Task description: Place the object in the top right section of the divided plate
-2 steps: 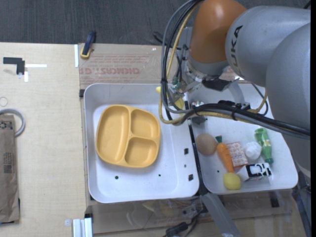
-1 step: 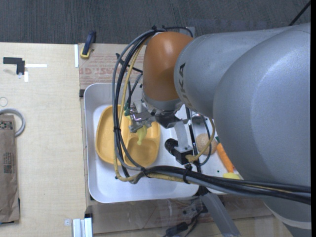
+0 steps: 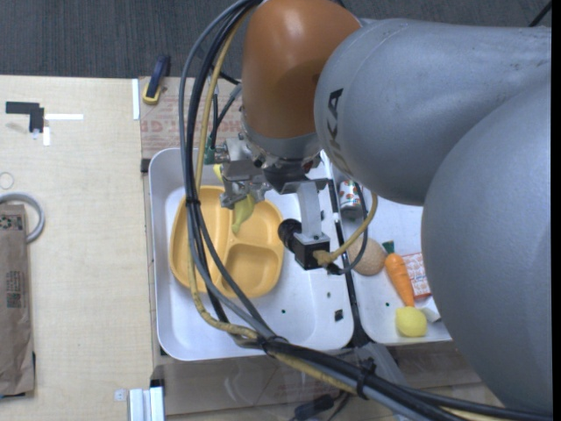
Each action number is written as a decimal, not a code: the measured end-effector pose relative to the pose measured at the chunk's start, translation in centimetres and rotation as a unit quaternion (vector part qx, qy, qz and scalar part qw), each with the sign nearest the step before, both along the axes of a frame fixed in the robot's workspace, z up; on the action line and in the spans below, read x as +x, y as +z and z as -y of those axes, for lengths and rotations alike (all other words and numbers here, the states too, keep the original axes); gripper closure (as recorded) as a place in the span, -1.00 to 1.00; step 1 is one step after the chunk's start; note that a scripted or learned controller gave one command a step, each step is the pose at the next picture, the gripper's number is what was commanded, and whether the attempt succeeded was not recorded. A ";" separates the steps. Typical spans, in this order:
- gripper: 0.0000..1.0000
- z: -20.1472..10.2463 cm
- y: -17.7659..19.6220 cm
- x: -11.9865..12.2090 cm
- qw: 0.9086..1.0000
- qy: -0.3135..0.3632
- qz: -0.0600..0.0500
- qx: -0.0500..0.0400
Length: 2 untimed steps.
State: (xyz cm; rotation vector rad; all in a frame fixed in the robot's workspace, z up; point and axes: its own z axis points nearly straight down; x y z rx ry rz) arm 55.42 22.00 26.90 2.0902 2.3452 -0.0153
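Beneath my arm lies a pale wooden bench [image 3: 79, 261], and beyond its far edge runs dark grey carpet [image 3: 96, 24]. On the wood I count two white bins side by side: the left bin [image 3: 171, 323] and the right bin [image 3: 386, 318], the latter largely covered by my grey arm. One yellow divided plate [image 3: 206, 248] sits in the left bin, toward its left wall. My pincer [image 3: 238, 202] hangs over the upper part of that plate, and a single yellow-green object [image 3: 243, 214] sits between its fingers, dangling just above the plate; whether it touches the plate I cannot tell. In the right bin I count one orange carrot [image 3: 400, 277], one yellow lemon-like piece [image 3: 411, 322] just below it, and one tan rounded piece [image 3: 370, 258] beside the dividing wall. At the bench's left edge lies one brown paper bag [image 3: 15, 296], and near the far edge one blue-and-yellow tool [image 3: 157, 79]. Black cables [image 3: 197, 130] loop down across the left bin.
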 end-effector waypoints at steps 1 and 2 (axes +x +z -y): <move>1.00 0.4 -5.2 -7.0 0.999 -0.053 0.000 -0.001; 1.00 -0.3 -9.2 -2.1 0.978 -0.209 0.000 -0.002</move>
